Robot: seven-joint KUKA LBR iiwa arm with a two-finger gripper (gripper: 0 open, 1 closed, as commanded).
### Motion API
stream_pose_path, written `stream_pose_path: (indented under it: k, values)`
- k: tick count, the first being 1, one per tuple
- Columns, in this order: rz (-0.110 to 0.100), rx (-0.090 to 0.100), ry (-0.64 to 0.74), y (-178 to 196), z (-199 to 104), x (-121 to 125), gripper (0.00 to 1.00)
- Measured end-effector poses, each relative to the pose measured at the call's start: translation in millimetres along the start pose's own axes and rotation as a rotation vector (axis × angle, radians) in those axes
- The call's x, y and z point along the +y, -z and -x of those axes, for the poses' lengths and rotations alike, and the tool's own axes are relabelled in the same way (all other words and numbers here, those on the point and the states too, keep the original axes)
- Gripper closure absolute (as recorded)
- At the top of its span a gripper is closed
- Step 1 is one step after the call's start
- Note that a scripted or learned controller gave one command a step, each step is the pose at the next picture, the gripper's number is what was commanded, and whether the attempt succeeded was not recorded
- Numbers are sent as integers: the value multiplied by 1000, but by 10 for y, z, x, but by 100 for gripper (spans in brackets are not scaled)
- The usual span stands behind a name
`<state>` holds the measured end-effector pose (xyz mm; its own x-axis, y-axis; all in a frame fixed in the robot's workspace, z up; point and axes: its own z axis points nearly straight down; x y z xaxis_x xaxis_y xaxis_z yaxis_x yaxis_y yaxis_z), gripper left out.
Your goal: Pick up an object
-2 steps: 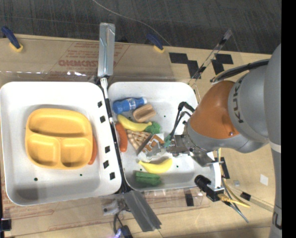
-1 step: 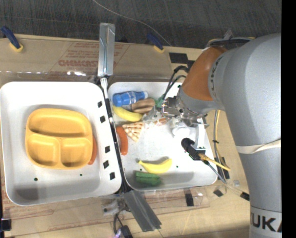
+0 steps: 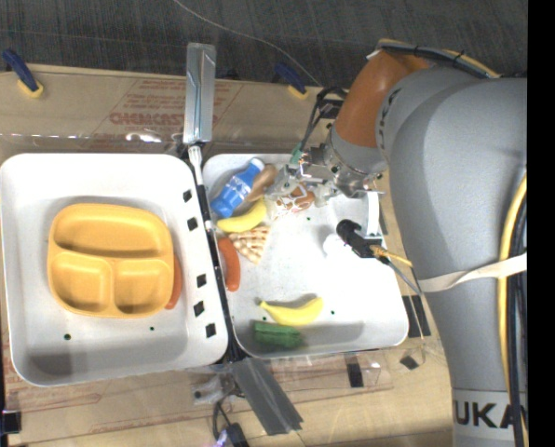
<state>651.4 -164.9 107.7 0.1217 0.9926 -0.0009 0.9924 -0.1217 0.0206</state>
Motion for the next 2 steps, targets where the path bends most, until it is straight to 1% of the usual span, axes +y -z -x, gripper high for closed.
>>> stream_pose_path:
  k: [1, 2]
  values:
    - [-10, -10, -52, -9, -200, 55, 0]
    - [-15, -7, 234, 6, -316, 40, 0]
